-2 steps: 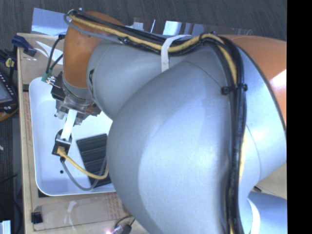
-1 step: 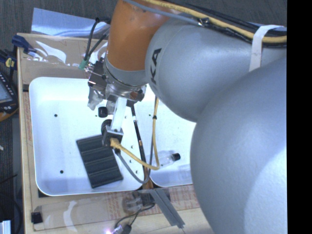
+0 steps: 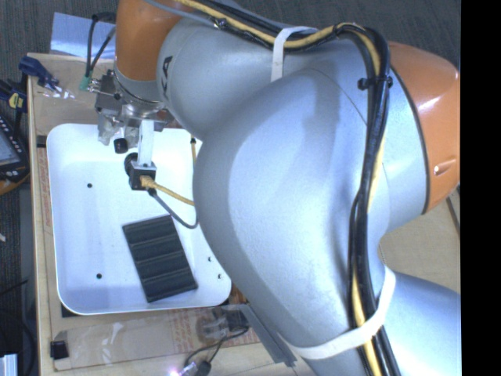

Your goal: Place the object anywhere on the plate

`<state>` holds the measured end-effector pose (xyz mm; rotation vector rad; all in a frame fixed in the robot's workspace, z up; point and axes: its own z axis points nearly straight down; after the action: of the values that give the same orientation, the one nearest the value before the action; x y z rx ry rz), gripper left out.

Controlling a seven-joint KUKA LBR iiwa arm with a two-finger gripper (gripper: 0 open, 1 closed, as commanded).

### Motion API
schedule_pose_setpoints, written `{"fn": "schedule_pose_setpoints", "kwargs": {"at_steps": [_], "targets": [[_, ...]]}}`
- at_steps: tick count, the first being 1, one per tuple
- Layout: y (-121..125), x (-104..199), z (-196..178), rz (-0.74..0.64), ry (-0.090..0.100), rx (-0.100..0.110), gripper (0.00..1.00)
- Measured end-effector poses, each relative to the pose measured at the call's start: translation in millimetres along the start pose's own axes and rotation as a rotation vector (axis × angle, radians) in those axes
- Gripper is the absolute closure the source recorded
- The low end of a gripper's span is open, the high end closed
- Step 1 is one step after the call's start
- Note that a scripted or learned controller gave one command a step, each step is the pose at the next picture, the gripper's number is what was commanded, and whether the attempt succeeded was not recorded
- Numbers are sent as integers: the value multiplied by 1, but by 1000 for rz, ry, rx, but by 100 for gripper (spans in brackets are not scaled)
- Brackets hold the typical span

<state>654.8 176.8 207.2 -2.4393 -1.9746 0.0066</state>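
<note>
Behind the arm (image 3: 313, 186) — most of bin (image 3: 78, 210) hidden.

The object (image 3: 159, 258) is a dark grey, flat rectangular block with parallel ridges running across its top face. It lies flat on the floor of the white bin (image 3: 74, 233), in the bin's near half, close to the front rim. Its long axis is turned at a slant to the bin walls, with the far end angled toward the left. Nothing touches or covers it.
</note>
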Motion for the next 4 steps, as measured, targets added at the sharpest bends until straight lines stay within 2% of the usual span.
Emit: {"fn": "schedule_pose_setpoints", "kwargs": {"at_steps": [1,2,3,4], "targets": [[-6,34,-26,-70,3,-3,100],[-75,27,-127,-278,2,-4,100],[-144,-15,-35,-294,-3,2,100],[-181,-12,64,-69,-3,2,100]]}}
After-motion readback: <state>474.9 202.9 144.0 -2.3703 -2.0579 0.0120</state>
